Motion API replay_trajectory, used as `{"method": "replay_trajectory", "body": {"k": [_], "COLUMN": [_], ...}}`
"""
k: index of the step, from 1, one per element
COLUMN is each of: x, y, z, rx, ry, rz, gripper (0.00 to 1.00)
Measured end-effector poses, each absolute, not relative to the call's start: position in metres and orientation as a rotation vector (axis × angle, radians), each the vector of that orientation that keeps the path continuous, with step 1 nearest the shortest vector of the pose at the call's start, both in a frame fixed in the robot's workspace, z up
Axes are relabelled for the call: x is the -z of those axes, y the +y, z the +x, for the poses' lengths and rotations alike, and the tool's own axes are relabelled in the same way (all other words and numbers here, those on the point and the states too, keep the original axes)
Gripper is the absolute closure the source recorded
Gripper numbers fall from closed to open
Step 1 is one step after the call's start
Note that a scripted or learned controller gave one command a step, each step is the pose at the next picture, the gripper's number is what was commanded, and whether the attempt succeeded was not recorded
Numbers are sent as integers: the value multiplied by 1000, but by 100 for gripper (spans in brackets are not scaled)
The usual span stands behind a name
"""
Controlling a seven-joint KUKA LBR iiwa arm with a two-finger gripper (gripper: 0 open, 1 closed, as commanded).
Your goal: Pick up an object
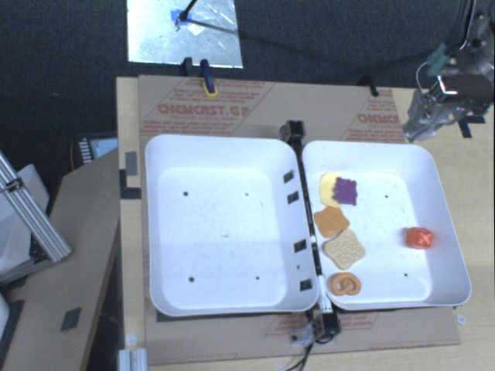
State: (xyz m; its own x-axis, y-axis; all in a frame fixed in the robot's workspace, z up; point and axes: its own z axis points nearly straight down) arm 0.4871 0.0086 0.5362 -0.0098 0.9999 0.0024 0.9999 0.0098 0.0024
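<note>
The right bin [441, 199] holds several small food toys. A purple cluster [345, 191] lies on a yellow piece [329, 185] near the bin's left wall. Below them sit an orange-brown slice [331, 221], a tan cracker [343, 249] and a pretzel [345, 285]. A red piece [418, 238] lies alone toward the right side. My gripper [421, 127] hangs above the bench just beyond the right bin's far right corner, apart from all the toys, with nothing seen in it.
The left bin [155, 207] stands beside the right one, joined by a black clipped divider [298, 199]. A shiny metal sheet [184, 22] lies at the back. An aluminium rail [27, 215] leans at the left edge.
</note>
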Motion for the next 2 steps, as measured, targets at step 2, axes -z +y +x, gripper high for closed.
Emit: {"method": "replay_trajectory", "body": {"k": [2], "x": [-518], "y": [123], "z": [486], "rx": [10], "ry": [-2233], "rz": [-2213], "gripper": [100]}}
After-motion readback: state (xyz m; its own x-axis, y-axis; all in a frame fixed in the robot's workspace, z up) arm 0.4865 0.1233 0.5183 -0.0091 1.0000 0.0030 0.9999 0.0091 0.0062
